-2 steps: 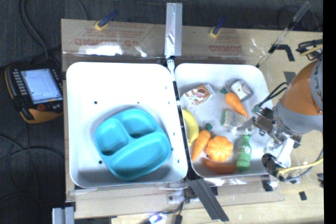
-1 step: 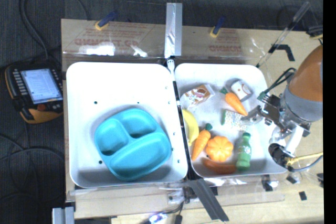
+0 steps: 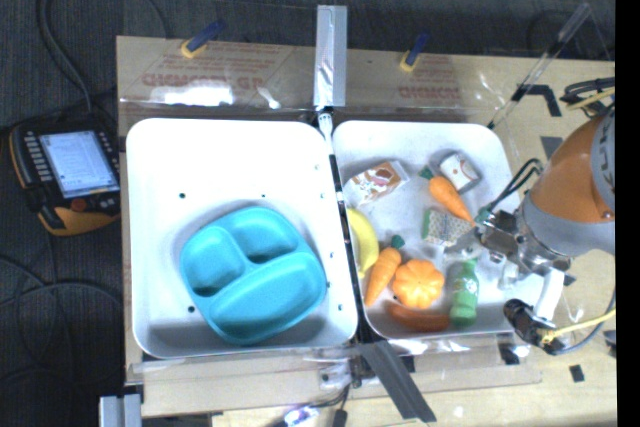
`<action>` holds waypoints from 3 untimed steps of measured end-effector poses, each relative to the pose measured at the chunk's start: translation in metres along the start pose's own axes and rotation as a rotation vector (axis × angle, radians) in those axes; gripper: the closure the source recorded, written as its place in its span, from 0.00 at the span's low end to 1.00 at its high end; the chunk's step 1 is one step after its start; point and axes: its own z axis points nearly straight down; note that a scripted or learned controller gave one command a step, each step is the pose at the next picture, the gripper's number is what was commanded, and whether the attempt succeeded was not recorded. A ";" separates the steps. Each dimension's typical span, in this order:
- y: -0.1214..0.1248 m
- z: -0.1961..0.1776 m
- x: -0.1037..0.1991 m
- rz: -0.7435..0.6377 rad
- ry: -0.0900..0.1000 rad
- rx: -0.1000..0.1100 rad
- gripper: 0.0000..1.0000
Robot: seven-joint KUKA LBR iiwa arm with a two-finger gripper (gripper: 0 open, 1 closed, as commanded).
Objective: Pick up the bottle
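Your bottle (image 3: 463, 292) lay in the right bin (image 3: 500, 147), squeezed beside the orange (image 3: 417, 282). Looked light, slick plastic, so you'd want to pinch mid-body. Couldn't tell the gripper (image 3: 500, 245) state, honestly.

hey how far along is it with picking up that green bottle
Done: the arm has reached over the right bin, its gripper near the bottle.

In hand: nothing I can confirm. The green bottle lies in the bin beside the orange, not visibly between any fingers.

Left: closing on the bottle and lifting it clear of the carrots and other food.
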 end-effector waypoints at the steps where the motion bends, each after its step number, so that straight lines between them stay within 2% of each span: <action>1: -0.002 0.017 0.005 -0.052 -0.001 -0.003 0.00; 2: -0.001 0.008 0.006 -0.053 0.000 -0.003 1.00; 3: -0.023 -0.098 0.048 -0.065 -0.002 -0.002 1.00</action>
